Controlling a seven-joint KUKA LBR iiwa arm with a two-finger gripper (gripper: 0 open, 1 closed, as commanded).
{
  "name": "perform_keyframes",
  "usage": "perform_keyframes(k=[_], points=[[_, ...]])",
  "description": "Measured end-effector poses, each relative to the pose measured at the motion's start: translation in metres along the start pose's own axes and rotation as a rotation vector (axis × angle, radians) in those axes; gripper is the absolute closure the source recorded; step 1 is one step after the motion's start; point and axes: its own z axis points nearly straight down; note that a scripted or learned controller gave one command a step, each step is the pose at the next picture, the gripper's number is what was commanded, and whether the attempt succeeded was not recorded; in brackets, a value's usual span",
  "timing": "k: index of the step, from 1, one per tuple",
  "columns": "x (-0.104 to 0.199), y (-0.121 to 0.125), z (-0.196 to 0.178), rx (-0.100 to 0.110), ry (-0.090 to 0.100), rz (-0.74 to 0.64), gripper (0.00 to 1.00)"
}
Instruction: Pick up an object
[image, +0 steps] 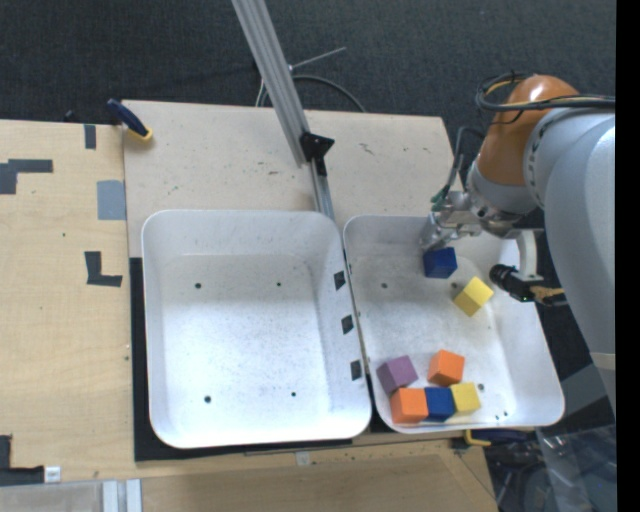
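Two shallow white bins stand side by side: the left bin (160, 300) and the right bin (520, 370).

Blocks in the right bin, seven in total:
- Blue blocks, two: one at the far side (439, 263), one in the near row (440, 402).
- Yellow blocks, two: one toward the right (473, 295), one in the near row (466, 398).
- Orange blocks, two: one (446, 367) just behind the near row, one (408, 404) at the row's left end.
- Purple block, one (397, 373).

One clamp with a blue and yellow handle (130, 119) lies on the bench, far left.
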Motion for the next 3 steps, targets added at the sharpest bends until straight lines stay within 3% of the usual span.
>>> perform_keyframes(k=[1,2,3], points=[[0.000,-0.001,0.002,0.003,-0.001,0.000,0.00],[-0.050,-0.028,0.024,0.033,0.010,0.010,0.00],[-0.035,-0.056,-0.012,0.032,0.012,0.008,0.00]])
